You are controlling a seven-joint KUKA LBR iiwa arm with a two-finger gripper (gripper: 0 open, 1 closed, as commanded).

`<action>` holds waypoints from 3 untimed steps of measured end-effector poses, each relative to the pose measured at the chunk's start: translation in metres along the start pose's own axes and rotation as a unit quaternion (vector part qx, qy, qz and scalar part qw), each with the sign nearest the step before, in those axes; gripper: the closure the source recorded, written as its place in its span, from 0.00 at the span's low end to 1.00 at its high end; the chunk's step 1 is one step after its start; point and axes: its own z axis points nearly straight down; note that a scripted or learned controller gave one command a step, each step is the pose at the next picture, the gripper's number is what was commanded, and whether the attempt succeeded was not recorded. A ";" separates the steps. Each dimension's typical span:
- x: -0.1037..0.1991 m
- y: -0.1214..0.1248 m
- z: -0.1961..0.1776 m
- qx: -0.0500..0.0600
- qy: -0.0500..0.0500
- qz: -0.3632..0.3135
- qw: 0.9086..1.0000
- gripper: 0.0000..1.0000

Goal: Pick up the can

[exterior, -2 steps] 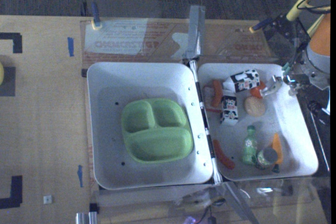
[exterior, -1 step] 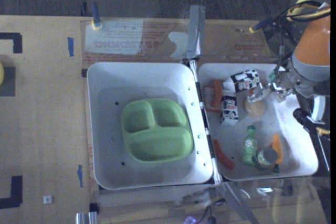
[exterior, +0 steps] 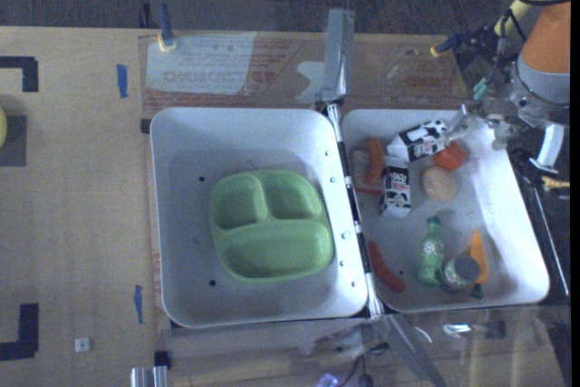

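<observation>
The can is a small grey cylinder seen from above, standing in the near right part of the right bin. It sits between a green bottle and an orange carrot, close against both. My gripper hangs over the far right corner of the same bin, beside a black-and-white carton. It is well away from the can and nothing shows in its grasp.
The right bin also holds a second carton, a red tomato, a beige bun, a red sausage-like piece and an orange-red item. A green divided plate lies in the left bin.
</observation>
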 end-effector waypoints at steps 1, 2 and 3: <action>0.061 0.002 -0.039 -0.003 0.000 -0.083 0.997 0.00; 0.018 0.012 0.031 -0.010 -0.001 -0.118 0.993 0.00; 0.019 0.014 0.020 -0.013 -0.002 -0.120 0.993 1.00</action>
